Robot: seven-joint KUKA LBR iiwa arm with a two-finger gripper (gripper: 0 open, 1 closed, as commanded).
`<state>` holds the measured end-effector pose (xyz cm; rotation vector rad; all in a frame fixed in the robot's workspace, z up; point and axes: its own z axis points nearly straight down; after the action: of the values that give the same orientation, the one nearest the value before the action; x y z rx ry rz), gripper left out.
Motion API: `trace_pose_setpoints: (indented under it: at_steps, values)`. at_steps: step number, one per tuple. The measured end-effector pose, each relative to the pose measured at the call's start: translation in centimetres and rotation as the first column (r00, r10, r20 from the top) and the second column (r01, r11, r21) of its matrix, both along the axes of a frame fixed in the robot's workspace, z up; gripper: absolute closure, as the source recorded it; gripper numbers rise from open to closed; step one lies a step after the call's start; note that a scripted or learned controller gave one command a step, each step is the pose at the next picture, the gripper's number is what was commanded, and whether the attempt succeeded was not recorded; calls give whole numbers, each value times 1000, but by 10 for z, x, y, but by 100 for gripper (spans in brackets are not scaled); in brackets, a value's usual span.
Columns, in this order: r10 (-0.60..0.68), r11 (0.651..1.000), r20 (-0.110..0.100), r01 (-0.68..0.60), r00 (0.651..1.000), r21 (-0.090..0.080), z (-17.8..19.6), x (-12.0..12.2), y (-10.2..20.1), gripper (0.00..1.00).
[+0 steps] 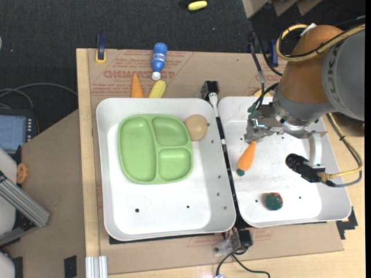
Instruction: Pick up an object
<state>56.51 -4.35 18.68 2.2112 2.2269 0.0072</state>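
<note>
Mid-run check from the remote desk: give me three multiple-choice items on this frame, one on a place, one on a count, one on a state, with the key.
1. Where does the toy carrot lie?
A. In the right bin, near its left wall
B. On the green plate
C. On the floor

2. How many compartments does the green plate have?
A. Two
B. Three
C. Five

3. How does the green plate sit?
A. Flat in the left bin
B. Leaning upright on a wall
C. Flipped upside down

Key: 1 A, the carrot rests on the right bin floor beside the divider, just below the claw. 2 B, one long section and two smaller ones show. 3 A, its hollows face up on the left bin floor.
</note>
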Motion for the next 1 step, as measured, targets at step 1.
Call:
trace_pose_setpoints:
  at_steps: [1]
  values:
    - [-5,1000,0,5,1000,-1,41,-6,11,100]
